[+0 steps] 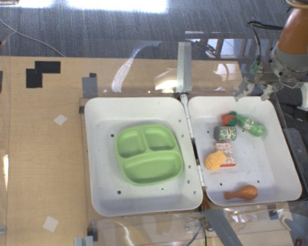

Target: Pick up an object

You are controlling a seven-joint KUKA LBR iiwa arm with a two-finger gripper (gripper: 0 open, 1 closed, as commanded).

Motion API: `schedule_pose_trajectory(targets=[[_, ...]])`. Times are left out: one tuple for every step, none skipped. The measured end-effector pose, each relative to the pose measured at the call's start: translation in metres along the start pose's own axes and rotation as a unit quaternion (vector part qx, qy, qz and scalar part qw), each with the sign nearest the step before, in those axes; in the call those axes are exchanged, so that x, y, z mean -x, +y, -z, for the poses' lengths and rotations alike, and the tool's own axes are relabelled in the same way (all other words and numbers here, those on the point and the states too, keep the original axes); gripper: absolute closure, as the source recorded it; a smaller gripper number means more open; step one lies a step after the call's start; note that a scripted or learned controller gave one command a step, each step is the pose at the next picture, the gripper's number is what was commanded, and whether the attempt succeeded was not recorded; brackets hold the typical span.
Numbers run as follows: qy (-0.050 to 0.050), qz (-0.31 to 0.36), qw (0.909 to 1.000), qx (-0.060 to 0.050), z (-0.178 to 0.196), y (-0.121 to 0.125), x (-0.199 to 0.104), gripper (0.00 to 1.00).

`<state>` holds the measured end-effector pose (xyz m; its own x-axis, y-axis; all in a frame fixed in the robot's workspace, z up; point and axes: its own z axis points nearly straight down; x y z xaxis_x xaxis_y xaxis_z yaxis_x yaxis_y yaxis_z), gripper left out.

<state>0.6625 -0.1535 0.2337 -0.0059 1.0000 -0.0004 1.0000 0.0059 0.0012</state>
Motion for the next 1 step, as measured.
schedule_pose_trajectory(targets=[[0.0,0.118,0.993,0.002,-0.1391,-0.0144,0.0383,0.0]])
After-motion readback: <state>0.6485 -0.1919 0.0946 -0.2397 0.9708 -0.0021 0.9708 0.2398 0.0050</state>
